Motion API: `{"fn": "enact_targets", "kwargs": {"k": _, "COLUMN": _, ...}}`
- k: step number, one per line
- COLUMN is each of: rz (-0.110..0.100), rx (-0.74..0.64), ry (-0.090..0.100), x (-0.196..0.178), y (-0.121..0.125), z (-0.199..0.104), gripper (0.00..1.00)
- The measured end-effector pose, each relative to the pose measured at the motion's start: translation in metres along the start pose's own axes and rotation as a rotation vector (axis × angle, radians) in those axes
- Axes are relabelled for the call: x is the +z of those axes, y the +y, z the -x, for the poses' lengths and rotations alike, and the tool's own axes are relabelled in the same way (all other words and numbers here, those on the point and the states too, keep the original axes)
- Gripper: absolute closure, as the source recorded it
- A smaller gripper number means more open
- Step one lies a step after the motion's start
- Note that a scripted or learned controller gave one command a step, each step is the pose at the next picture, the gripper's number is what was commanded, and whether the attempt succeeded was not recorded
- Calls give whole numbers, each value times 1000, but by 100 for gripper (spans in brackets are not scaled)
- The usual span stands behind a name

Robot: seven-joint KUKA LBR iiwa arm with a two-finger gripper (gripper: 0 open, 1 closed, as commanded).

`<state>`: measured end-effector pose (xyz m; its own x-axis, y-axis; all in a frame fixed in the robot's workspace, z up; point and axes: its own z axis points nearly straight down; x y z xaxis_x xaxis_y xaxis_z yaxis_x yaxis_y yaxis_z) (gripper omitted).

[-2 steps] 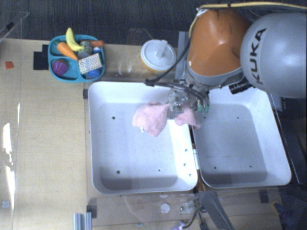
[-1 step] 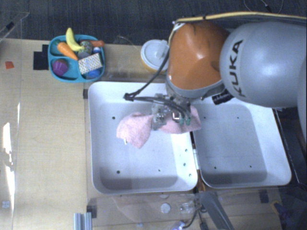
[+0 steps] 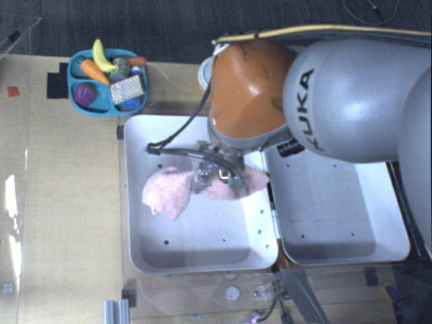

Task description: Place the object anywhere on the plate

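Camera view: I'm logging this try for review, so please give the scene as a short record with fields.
arm: reaches in from the right, over the left bin
pincer: low over the pink cloth
pink cloth: crumpled in the left bin
right bin: beside the left bin
blue plate: on the bench beyond the bins, holding toy food

A soft pink cloth (image 3: 177, 191) lies crumpled and spread flat across the floor of the left white bin (image 3: 202, 248). A blue divided plate (image 3: 75, 103) sits well apart, beyond the bin's far left corner.
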<state>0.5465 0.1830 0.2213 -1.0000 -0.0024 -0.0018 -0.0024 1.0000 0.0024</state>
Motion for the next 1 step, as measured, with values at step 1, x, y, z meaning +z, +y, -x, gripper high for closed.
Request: {"fn": "enact_targets", "kwargs": {"k": 1, "rz": 0, "rx": 0, "ry": 0, "x": 0, "y": 0, "z": 0, "gripper": 0}}
